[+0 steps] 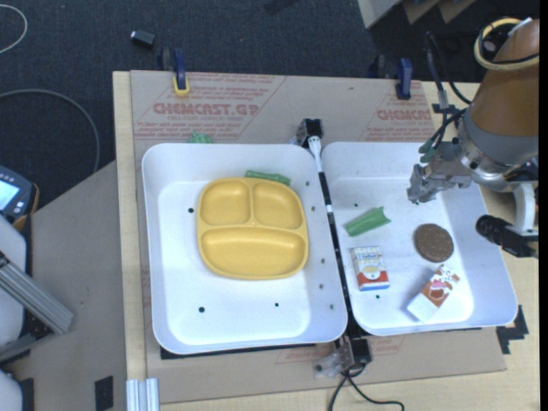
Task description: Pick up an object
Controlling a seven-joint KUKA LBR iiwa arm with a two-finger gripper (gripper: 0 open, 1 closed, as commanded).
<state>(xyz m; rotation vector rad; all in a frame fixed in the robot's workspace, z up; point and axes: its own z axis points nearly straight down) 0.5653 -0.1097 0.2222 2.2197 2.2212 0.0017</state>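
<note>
The right bin (492,311) holds a green pod-shaped piece (367,222), a round brown disc (434,242), a small white and red carton (370,269) and a white and red packet (435,291). My gripper (425,182) hangs over the upper part of that bin, up and to the right of the green piece and above the brown disc. Nothing shows between its fingers. The left bin (171,306) carries a yellow divided plate (253,228) with a green strip (268,177) at its far edge.
Both bins rest on a cardboard-covered board (248,105) held by blue clamps (180,68) at the back. A black clip (310,130) sits where the bins meet. Dark floor with cables lies beyond the board.
</note>
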